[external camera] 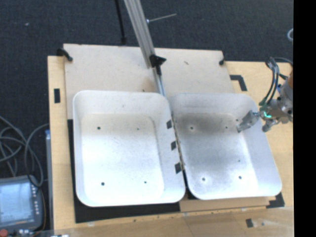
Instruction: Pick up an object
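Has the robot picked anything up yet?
Not yet. The hand hangs over the right edge of the right bin, and nothing shows between its fingers. Both that bin and the left bin show only bare white floor, so the whole pick is left, with nothing visible to grab.

Pale wooden bench [57,147] with two shallow white bins [123,147] [224,152] side by side.

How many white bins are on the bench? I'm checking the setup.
2: the left bin and the right bin sit side by side; the gripper is over the right bin's far right edge.
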Robot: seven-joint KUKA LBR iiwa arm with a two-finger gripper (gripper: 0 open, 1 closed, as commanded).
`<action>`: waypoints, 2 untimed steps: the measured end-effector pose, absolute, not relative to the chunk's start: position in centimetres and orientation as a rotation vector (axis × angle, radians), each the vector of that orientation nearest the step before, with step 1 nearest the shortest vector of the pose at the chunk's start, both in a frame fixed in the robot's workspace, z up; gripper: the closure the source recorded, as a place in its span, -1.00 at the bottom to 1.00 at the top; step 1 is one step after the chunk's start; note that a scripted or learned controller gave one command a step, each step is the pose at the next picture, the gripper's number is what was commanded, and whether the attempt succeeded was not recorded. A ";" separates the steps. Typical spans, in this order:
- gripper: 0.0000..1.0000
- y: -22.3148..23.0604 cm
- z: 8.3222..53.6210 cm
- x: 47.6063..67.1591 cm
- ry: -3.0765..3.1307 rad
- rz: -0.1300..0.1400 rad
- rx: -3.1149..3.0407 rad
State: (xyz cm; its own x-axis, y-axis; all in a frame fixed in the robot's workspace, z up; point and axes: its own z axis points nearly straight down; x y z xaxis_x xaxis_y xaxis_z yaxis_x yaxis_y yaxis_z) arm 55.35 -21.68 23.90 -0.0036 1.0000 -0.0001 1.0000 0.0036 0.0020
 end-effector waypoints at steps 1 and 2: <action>-1.00 -22.3 19.6 55.4 2.221 -0.006 2.222; -1.00 -22.7 13.3 55.1 2.222 -0.007 2.225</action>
